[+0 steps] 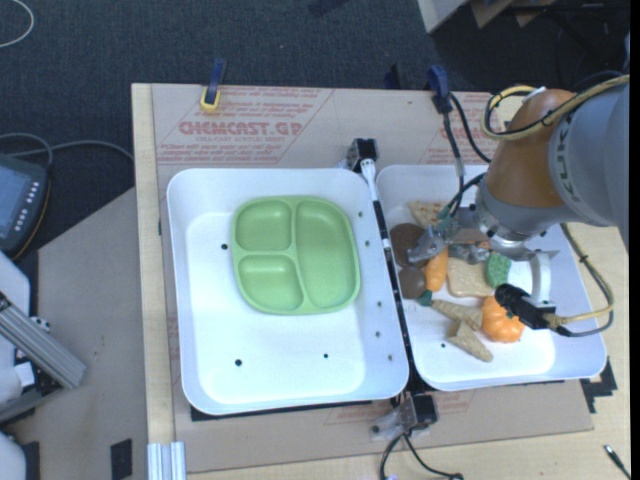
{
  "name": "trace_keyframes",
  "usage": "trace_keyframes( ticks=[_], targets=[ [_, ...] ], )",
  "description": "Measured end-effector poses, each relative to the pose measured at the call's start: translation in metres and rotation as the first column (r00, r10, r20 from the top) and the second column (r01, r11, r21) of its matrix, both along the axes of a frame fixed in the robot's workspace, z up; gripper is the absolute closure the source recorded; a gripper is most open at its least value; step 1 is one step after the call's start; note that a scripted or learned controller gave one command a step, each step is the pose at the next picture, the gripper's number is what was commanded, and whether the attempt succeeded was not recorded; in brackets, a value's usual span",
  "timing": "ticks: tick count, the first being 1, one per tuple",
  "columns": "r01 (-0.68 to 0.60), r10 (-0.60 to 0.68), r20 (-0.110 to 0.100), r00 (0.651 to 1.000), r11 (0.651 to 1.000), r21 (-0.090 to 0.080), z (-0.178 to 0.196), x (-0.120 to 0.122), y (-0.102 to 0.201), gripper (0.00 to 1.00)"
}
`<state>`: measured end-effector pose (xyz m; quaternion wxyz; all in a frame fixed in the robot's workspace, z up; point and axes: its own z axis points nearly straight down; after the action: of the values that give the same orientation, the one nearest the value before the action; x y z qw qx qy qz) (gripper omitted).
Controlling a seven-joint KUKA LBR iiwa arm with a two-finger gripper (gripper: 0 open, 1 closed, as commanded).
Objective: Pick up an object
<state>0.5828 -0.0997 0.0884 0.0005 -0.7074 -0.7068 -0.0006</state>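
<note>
Orange carrot piece (436,271) just beside tool (452,245), right bin (570,353).

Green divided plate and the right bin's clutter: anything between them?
Camera view: bare white floor of the left bin, then the two bins' adjoining rims beside the green divided plate; the clutter starts beyond.

Small toy foods, among them an orange piece (501,323) and tan starfish (465,328), clutter the right bin (575,363).

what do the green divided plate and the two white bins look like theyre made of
The green three-compartment plate looks like moulded plastic with a matte finish: even colour, soft rounded ridges. The two shallow white bins look like smooth plastic too, slightly glossy, with rounded corners. Likely, not certain.
</note>
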Motion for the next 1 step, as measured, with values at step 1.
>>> trace_keyframes(
  ticks=[1],
  targets=[
    [0.001,-0.001,0.012,1.0,1.0,-0.003,0.0132,0.0028,-0.0006,1.0]
  ],
)
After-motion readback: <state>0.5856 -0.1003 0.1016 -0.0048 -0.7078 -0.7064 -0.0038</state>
